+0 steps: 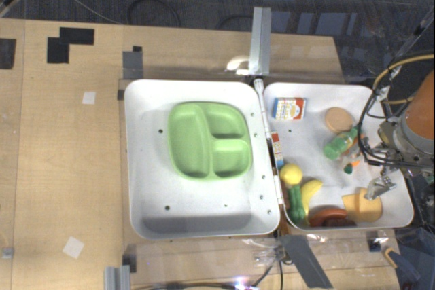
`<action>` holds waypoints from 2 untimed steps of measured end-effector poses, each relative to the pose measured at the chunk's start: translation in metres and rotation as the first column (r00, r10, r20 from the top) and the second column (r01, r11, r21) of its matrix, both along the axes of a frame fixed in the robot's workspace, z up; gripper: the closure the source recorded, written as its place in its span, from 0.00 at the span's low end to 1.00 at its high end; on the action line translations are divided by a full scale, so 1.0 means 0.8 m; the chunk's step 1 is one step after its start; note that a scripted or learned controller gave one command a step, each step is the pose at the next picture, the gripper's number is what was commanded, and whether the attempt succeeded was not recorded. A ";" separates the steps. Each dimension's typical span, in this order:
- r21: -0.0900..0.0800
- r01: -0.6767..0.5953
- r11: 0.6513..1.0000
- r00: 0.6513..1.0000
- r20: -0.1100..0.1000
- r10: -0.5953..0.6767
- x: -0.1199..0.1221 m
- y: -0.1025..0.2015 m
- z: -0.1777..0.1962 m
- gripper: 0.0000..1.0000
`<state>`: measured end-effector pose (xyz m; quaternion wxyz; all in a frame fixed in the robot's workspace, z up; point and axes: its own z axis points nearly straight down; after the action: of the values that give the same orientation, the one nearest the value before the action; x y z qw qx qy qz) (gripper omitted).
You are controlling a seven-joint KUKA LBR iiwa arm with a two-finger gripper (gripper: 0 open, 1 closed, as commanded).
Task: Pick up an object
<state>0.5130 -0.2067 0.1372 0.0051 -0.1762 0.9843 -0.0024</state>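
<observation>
My gripper (378, 189) hangs over the right side of the right bin (309, 95), reaching in from the right edge of the view. It sits just above and to the right of a yellow cheese wedge (360, 206), and I cannot tell whether it touches it. A green bottle (339, 145) lies to the gripper's upper left, with a tan round piece (339, 119) beyond it. Also in this bin are a small white box (289, 109), a lemon (291, 175), a banana (312, 189), a green vegetable (297, 204) and a dark red item (330, 216).
The left bin (146, 207) holds a green divided tray (207, 139). A metal post (259, 41) stands behind the seam between the bins. Cables (372, 105) loop near the arm (416, 129) at the right bin's far corner.
</observation>
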 end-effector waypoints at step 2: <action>-0.009 -0.335 0.942 0.942 0.010 0.335 -0.008 0.087 -0.057 0.00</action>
<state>0.5063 -0.1370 0.0917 0.0106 -0.3409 0.9400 -0.0062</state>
